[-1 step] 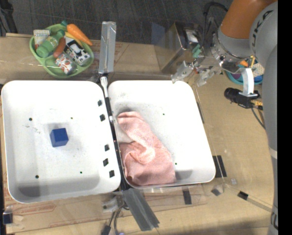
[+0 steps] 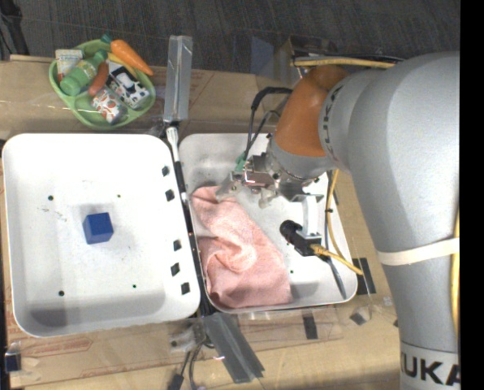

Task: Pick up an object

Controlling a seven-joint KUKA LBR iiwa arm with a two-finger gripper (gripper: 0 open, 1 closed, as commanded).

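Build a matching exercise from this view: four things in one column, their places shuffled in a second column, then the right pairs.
Things
1. blue cube
2. pink cloth
3. green bowl of toy food
4. orange band on the arm

Places
A. over the far end of the right bin
B. on the bench, beyond the left bin
C. in the left bin
D. in the right bin

Pairs: 1-C, 2-D, 3-B, 4-A

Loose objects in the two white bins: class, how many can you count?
2. A blue cube lies in the view's left bin; a crumpled pink cloth lies in the right bin. More could hide beneath the cloth.
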